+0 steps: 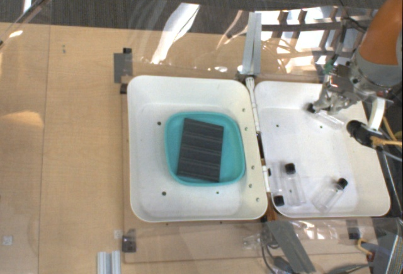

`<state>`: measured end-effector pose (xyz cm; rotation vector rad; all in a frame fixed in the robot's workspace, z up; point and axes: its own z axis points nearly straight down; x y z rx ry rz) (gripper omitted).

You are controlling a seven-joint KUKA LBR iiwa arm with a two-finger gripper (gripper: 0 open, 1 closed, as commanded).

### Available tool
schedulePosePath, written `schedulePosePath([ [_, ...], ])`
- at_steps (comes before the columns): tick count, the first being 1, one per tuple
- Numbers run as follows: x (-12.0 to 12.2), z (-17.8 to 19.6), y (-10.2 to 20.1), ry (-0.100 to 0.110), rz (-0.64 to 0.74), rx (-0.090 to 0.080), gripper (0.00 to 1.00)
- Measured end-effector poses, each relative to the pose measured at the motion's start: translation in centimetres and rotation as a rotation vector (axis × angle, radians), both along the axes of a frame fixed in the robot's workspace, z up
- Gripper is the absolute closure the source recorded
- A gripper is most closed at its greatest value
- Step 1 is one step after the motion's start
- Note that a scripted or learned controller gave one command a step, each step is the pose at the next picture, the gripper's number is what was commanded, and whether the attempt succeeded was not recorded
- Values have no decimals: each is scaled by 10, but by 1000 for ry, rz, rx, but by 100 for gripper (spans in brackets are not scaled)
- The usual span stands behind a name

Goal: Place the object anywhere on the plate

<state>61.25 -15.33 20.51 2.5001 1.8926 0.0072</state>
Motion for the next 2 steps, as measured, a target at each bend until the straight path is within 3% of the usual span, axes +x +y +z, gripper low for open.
schedulePosePath([
  [1,0,0,0,0,0,0,0],
  [2,-36,193,36,-5,49,-1,0],
])
